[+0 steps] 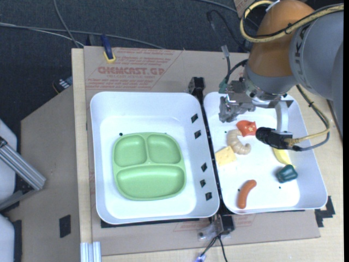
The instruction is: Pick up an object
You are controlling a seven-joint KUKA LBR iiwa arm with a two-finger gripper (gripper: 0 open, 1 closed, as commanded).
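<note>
right bin (311, 195): jaws (235, 109) low at its upper left, open or closed not discernible; red piece (247, 127) just below-right of them, nearest; shrimp (238, 143) beyond.

Only readable text I see: red print on the flat brown cardboard sheet (136, 67) under my two bins, upper middle of the frame, just above the left white bin's top rim. Big red letters read roughly "CHEMCAST GP", last characters unclear. Smaller red lines sit above and below that word, too blurred to read. I see no other readable label, number or sign on anything else in the frame.
</note>
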